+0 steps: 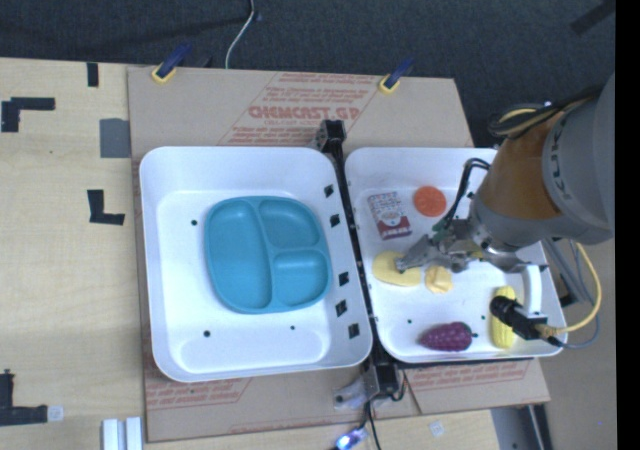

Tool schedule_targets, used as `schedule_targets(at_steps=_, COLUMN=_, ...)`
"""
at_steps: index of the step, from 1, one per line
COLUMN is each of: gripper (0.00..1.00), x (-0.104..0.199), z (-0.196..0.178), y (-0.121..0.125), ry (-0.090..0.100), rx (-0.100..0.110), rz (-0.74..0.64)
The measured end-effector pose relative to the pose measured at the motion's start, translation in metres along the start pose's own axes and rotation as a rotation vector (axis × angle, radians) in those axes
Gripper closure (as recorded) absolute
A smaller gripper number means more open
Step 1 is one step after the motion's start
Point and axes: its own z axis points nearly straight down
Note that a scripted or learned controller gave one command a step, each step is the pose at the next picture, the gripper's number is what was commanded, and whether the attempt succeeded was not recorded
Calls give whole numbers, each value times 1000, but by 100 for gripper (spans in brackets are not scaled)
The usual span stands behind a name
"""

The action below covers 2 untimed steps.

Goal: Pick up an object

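Gripper (408, 263) low in right bin (400, 160) — fingertips touching yellow piece (392, 272), finger spread impossible to tell; small carton (388, 215), orange disc (430, 201), purple grapes (445, 337) nearby — blue tray (267, 253) in left bin (170, 170)

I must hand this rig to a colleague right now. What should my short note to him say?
End effector: low in the right bin, at a pale yellow piece; whether it grips is unclear.
Right bin: small red and white carton, orange disc, yellow chunk, purple grapes, yellow toy.
Left bin: blue divided plate.
Done: nothing visibly lifted.
Left: grasp one object and raise it.
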Motion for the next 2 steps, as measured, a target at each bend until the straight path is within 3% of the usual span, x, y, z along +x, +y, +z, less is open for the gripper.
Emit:
schedule_targets(at_steps=1, gripper=100, x=1, z=-12, y=2, ry=-1, rx=-6, rz=-2)
schedule_targets(at_steps=2, gripper=100, x=-7, z=-63, y=-3, ry=-2, rx=-2, rz=0)
